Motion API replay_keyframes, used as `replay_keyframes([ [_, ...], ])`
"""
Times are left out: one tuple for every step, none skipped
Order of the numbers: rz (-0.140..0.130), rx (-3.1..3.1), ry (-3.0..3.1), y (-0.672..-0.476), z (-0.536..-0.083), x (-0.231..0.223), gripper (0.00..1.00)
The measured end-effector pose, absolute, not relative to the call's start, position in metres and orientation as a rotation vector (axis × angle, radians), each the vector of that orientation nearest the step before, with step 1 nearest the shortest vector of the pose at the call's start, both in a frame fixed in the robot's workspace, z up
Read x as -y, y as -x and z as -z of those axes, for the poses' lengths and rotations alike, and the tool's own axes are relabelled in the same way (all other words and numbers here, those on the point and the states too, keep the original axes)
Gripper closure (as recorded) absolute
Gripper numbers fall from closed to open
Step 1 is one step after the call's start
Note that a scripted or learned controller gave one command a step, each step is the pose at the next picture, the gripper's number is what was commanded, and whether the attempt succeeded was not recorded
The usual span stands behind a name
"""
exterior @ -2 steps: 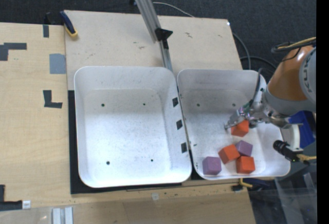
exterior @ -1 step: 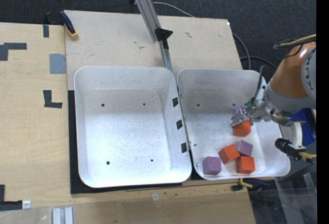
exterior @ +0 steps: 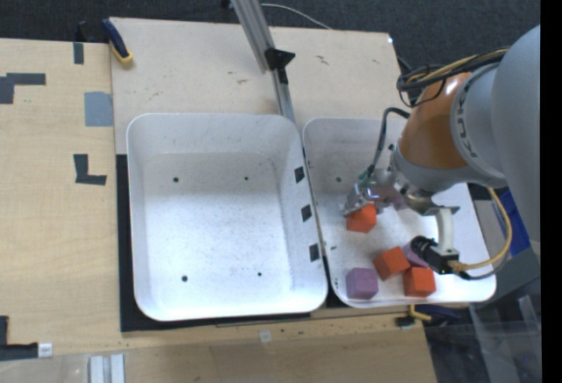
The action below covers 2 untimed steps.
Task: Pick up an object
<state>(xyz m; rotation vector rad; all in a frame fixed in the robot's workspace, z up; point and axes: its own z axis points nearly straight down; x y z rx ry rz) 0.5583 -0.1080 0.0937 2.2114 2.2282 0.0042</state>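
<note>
A grey robot arm with an orange band reaches in from the right over the right-hand of two shallow white bins. Its gripper is low in that right bin, and an orange block sits directly under its tip, touching or nearly touching it. The block appears to be the thing being picked. Whether the gripper is open or closed cannot be told from this slanted view, and nothing shows the block clamped.

To do this step well, the gripper should be centred over the block with a flat face on each side, then close fully before any lift, and rise straight up so the block does not slip or catch its neighbours.

Counting the loose things: four blocks in all. Three are orange: the one at the gripper, a second orange block below and to the right of the gripper, and a third orange block further the same way, near the bin's lower rim. One is a purple block, almost straight below the gripper. The left bin, well away to the gripper's left, completes the two bins.
</note>
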Motion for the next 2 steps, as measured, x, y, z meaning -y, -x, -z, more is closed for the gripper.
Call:
replay_keyframes([
  [-0.01,-2.231,-2.209,-0.562,-0.196,0.017,1.0],
  [-0.001,-2.235,-2.213,-0.582,-0.191,-0.059,1.0],
])
